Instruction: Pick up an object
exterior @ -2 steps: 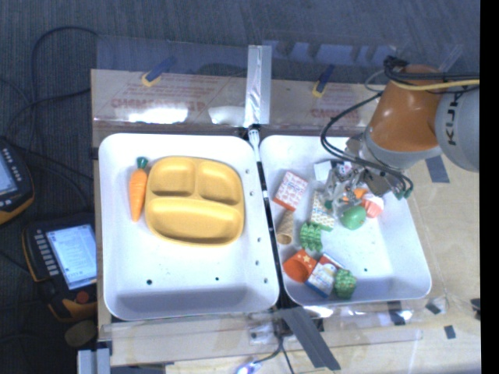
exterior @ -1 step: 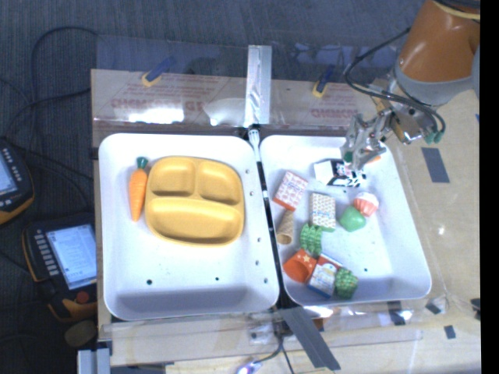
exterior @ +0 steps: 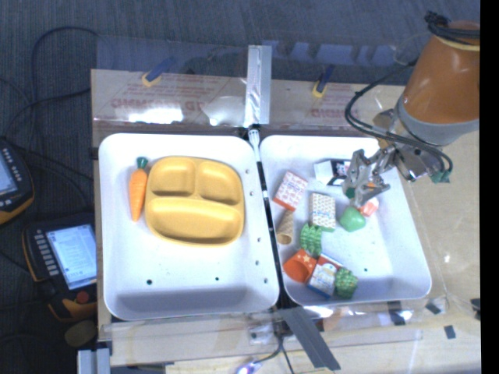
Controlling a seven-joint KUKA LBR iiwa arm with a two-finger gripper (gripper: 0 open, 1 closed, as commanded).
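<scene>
A small green object (exterior: 352,220) lies in the right bin (exterior: 405,248), just below the jaws (exterior: 362,184) of the arm (exterior: 440,76). Whether the jaws are parted or closed cannot be told, and nothing shows clearly between them. Around it lie 2 checkered packets (exterior: 291,190), a cone-shaped piece (exterior: 285,226), a green knobbly piece (exterior: 311,238), an orange piece (exterior: 298,268), a colourful box (exterior: 323,277) and a green lump (exterior: 346,284). The left bin (exterior: 117,279) holds 1 yellow divided tray (exterior: 194,199) and 1 carrot (exterior: 138,192) just left of it. The 2 white bins sit side by side on the desk (exterior: 452,232). Grey carpet (exterior: 195,6) lies beyond, with cables and 2 handheld devices (exterior: 62,254) at left.
</scene>
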